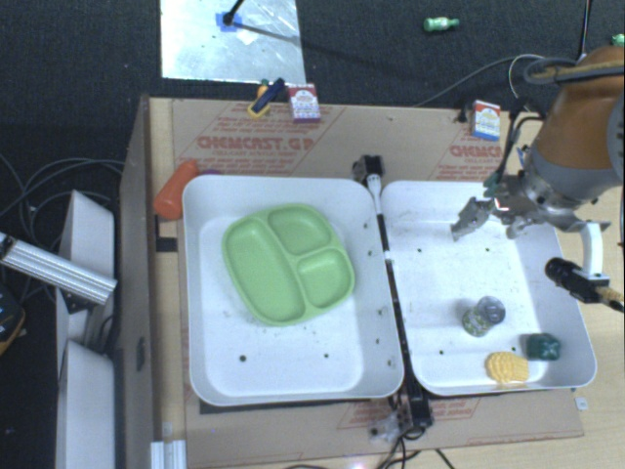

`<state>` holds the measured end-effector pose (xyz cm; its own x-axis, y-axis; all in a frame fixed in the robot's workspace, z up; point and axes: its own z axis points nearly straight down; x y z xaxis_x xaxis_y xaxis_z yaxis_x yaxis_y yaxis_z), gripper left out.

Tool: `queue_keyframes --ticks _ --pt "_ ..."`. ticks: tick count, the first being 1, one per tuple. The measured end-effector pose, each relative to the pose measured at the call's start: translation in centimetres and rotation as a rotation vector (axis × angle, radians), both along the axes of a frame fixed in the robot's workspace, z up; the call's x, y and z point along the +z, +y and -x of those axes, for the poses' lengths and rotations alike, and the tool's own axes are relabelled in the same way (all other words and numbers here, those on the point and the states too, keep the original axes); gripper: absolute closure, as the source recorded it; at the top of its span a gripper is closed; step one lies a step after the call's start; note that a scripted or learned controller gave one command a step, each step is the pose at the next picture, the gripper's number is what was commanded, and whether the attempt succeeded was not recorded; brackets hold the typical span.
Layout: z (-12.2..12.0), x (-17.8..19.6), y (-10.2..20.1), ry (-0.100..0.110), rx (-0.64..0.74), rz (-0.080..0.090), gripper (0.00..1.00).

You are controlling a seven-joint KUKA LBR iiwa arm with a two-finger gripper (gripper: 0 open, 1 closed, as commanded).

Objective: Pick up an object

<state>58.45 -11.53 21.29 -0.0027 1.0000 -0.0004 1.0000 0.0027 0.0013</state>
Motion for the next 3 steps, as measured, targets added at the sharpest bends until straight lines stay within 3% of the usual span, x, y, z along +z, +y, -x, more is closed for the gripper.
queue_keyframes --ticks 1,2,3 --pt "3.2 -11.8 -3.5 0.004 -0.002 0.000 0.00" --pt "9.8 -12.9 -3.9 0.002 -0.002 -0.001 0.00" --pt "1.9 -4.9 -8.2 -0.005 0.000 0.003 0.00"
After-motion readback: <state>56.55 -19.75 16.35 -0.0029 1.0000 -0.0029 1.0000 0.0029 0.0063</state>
